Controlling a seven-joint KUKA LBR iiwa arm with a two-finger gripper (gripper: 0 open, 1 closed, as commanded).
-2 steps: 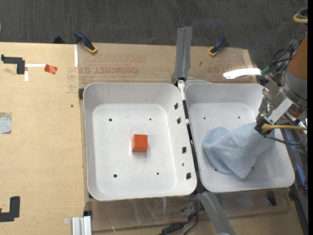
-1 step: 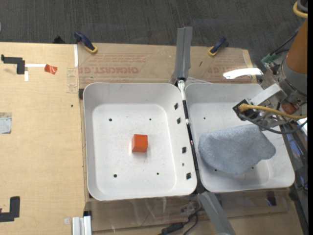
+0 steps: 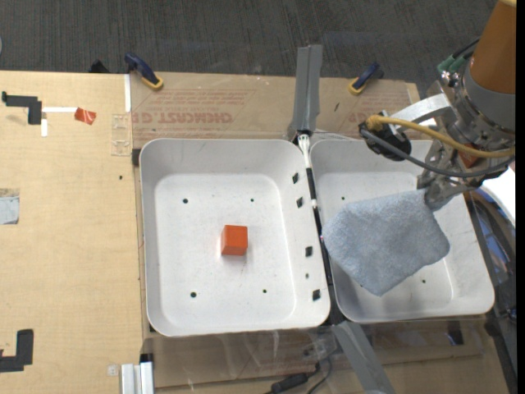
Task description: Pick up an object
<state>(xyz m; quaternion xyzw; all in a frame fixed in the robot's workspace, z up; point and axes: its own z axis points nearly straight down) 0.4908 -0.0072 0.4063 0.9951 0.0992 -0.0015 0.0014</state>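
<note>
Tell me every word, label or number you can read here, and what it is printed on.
"CHEMCAST GP": red print on the brown cardboard sheet behind the left bin. It appears mirrored and faint, so this reading is uncertain.
A smaller red line under it: too blurred to read.
I can read no text on the orange block or grey cloth.

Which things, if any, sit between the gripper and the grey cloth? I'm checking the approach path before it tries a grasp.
Nothing visible does. The gripper is at the upper right corner of the grey cloth in the right bin, with no other item around it. The orange block lies apart, in the left bin.
</note>
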